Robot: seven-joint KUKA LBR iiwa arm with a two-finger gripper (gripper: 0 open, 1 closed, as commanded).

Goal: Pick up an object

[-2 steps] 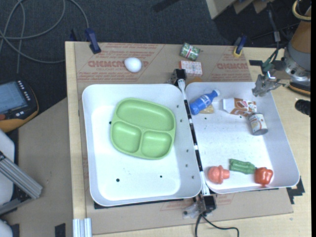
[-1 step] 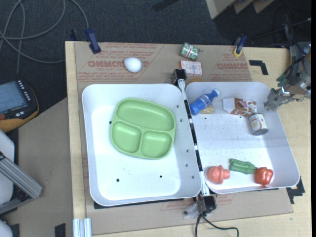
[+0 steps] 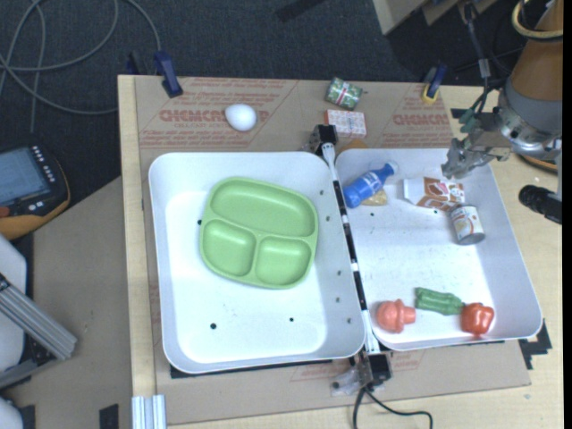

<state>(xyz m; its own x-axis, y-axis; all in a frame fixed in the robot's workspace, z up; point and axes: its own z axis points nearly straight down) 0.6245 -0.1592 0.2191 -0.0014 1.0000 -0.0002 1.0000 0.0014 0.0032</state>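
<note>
My gripper (image 3: 458,165) hangs over the far right corner of the right bin (image 3: 509,239), just above a small white and brown packet (image 3: 436,192). A grey can (image 3: 466,223) lies close below the packet. A blue bottle (image 3: 367,185) rests at the bin's far left, partly on a tan item. Along the near edge sit an orange-red toy (image 3: 394,315), a green toy (image 3: 438,301) and a red pepper (image 3: 477,318). Nothing shows between the fingers.
The left bin (image 3: 179,320) holds a green divided plate (image 3: 259,232). On the cardboard behind the bins lie a white egg-shaped ball (image 3: 239,116), a small green can (image 3: 344,92) and a patterned packet (image 3: 346,122). Blue clamps grip the board's far edge.
</note>
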